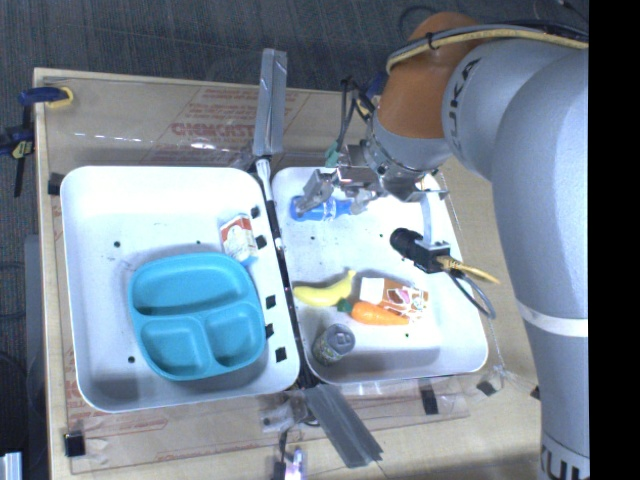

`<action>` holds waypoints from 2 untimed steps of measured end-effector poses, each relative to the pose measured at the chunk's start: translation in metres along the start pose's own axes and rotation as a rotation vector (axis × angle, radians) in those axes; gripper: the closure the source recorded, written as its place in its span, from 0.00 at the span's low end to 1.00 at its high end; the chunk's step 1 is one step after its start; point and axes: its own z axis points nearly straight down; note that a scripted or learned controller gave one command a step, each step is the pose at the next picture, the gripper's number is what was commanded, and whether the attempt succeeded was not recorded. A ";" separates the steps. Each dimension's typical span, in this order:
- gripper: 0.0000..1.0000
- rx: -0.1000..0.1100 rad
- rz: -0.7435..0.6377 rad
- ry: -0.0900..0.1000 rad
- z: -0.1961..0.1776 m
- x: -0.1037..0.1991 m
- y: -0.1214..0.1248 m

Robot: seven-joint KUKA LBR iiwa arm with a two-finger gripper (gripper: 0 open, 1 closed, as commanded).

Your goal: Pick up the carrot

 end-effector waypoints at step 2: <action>0.00 0.007 -0.005 0.000 -0.007 0.000 0.000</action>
